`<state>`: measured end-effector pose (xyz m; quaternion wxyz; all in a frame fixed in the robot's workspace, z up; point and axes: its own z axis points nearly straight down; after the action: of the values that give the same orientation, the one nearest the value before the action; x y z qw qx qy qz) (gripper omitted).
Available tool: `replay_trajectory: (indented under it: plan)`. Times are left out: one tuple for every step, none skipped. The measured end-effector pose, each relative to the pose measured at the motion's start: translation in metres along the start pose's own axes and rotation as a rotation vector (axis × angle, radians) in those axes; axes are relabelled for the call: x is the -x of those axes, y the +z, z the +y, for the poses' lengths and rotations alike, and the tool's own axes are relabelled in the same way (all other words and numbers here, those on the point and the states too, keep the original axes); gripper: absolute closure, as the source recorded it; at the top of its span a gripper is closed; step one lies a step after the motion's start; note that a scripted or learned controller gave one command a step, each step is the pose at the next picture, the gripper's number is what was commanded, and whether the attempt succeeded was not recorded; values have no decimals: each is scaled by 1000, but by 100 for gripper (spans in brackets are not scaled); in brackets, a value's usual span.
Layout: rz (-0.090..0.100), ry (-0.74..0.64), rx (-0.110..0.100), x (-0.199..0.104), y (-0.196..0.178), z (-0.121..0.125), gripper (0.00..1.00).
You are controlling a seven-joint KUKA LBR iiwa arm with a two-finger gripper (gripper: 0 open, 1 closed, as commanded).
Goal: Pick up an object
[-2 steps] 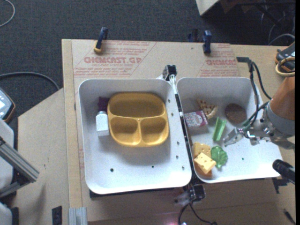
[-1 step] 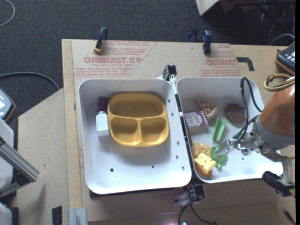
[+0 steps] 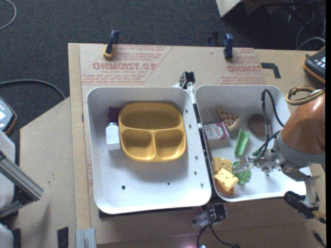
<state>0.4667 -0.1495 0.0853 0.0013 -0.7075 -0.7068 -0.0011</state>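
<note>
The right bin (image 3: 261, 194) holds a yellow cheese wedge (image 3: 225, 179) at its front left, with a second yellow block (image 3: 222, 164) just behind it. A long green piece (image 3: 241, 142) lies near the middle, and a small green leafy item (image 3: 243, 176) sits beside the cheese. Further back are a pink carton (image 3: 215, 132), a waffle slice (image 3: 228, 120) and a brown round item (image 3: 256, 123). My gripper (image 3: 252, 162) reaches in from the right, low in this bin, between the long green piece and the leafy item. Whether it touches either is unclear.
The left bin (image 3: 155, 186) carries a yellow divided plate (image 3: 152, 131), a small white bottle (image 3: 113, 136) and a dark purple item (image 3: 114, 112) at its left side. A black divider strip (image 3: 197, 124) runs between the bins. The arm's orange band (image 3: 309, 128) hangs over the right bin's right edge.
</note>
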Motion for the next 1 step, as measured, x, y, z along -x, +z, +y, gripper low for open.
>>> replay_trajectory:
  plan:
    - [-2, 0, 7, 0, -12, 2, 100]
